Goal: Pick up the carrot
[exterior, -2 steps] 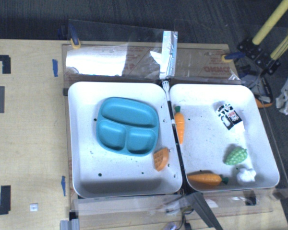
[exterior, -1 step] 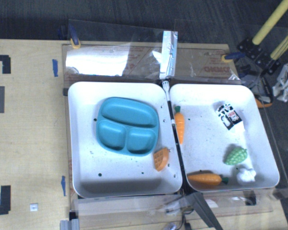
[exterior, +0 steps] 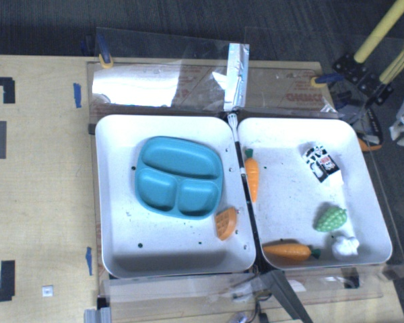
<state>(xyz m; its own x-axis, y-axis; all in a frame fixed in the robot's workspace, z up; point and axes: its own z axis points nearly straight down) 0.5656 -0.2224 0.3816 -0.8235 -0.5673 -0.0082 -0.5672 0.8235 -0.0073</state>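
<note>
Two carrots lie in the right bin (exterior: pixel 363 173). One carrot (exterior: pixel 252 177) lies lengthwise against the bin's left wall, its green top pointing to the back. The other carrot (exterior: pixel 287 251) lies flat along the front wall, its green end pointing right.
In the right bin there are also a black-and-white carton (exterior: pixel 321 163), a green knobbly toy (exterior: pixel 330 219) and a small white object (exterior: pixel 345 246). The left bin (exterior: pixel 114 200) holds a blue divided plate (exterior: pixel 180 177) and an orange bread-like piece (exterior: pixel 225 223). A clear panel (exterior: pixel 161 79) stands behind the bins.
</note>
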